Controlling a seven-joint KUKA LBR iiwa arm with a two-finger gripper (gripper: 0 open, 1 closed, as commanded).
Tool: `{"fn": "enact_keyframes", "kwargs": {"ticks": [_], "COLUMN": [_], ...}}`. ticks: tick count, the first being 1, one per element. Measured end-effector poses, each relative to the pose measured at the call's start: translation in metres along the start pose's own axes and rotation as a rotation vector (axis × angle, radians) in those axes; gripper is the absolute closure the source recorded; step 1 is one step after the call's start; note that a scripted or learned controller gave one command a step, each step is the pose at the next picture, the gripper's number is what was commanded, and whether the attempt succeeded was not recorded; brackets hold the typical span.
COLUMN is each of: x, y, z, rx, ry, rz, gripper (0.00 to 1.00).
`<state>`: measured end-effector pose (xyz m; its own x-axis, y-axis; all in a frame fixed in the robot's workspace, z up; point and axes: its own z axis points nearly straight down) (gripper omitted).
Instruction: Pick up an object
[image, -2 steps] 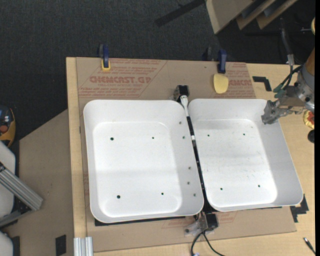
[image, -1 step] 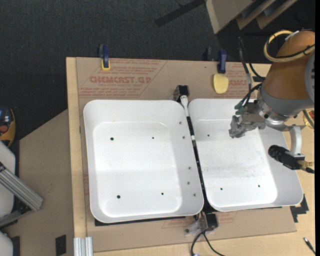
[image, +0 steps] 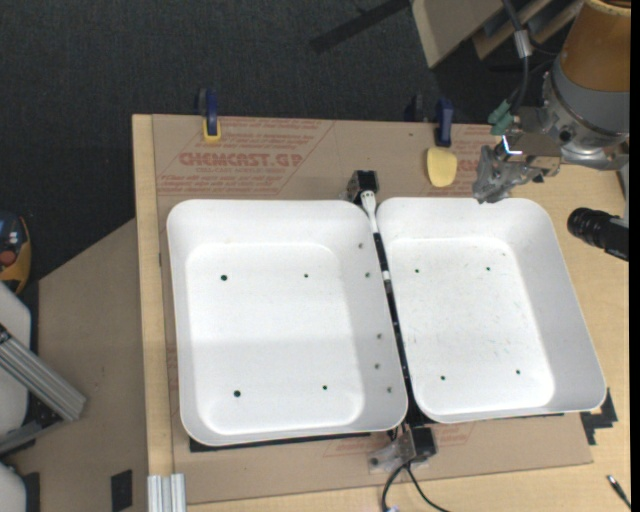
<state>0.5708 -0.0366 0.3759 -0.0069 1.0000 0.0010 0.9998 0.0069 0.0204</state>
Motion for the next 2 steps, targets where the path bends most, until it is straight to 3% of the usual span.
{"fn": "enact_keyframes", "kwargs": {"ticks": [1,2], "x": [0.107,0.116], "y": [0.009,-0.017], "z": [0.089,-0.171], "rx": [0.03,-0.002], "ry": [0.003,0.003], "rz": [-0.004,0.005], "gripper": [1.0,1.0]}}
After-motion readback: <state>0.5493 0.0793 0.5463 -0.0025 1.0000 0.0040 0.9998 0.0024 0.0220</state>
